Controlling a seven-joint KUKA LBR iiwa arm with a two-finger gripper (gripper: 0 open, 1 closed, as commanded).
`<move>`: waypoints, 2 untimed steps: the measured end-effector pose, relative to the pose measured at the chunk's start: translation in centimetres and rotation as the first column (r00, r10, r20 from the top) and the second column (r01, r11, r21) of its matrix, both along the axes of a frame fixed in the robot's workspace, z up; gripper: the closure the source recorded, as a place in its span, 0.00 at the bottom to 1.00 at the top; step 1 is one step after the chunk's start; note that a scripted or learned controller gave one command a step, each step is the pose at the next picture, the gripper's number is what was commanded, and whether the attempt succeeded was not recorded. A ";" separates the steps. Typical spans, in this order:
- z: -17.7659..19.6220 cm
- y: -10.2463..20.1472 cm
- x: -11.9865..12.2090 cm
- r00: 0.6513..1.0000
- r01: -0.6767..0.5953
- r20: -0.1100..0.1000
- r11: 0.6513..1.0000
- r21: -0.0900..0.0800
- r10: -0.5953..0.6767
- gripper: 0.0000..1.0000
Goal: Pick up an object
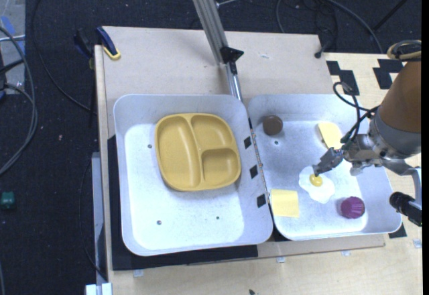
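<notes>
Yellow divided tray (198, 151) was seen in left bin (134, 220). Gripper (326, 164) was positioned over right bin (375, 220), just above fried-egg toy (316, 184); claw state could not be told. Purple object (352, 207) lay nearby.

The arm (402, 112) reaches in from the right (orange band above the wrist), its gripper (326, 163) lowered and pointing left-downward.
</notes>
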State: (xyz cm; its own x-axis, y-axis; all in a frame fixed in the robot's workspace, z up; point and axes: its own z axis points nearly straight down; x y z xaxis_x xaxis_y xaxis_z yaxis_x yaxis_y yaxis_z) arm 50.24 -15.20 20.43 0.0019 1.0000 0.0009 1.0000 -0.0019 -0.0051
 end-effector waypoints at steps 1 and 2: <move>-5.5 1.0 0.5 1.000 -0.001 0.000 1.000 0.001 0.001 0.00; -10.7 1.0 0.5 1.000 -0.001 0.007 1.000 -0.003 0.001 0.00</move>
State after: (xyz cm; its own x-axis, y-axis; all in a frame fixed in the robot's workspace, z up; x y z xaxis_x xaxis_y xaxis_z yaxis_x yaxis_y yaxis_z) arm 50.78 -14.23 9.77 0.0013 1.0000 -0.0020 1.0000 -0.0013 0.0021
